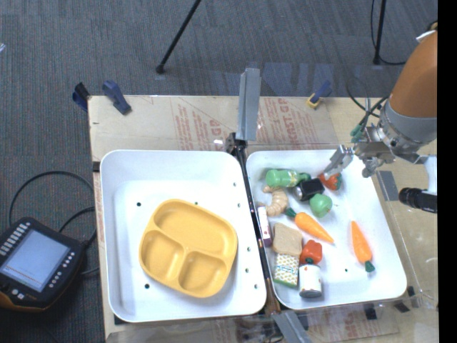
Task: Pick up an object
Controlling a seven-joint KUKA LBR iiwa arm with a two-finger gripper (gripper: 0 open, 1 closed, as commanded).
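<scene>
Evidently we are hovering our pincer over the right bin; its grip we cannot tell; nothing is lifted yet.

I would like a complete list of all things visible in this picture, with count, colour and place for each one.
bins: 2, white, side by side on the bench
plate: 1, yellow, three compartments, in the left bin
carrots: 2, orange, right bin, one in the middle, one by its right wall
green toys: about 2, right bin, upper part
toast slice: 1, tan, right bin
white can: 1, right bin, front edge
pendant: 1, grey with screen, on the floor at left
clamps: 2, blue, bench back edge
gripper: 1, grey, over the right bin's back edge
</scene>
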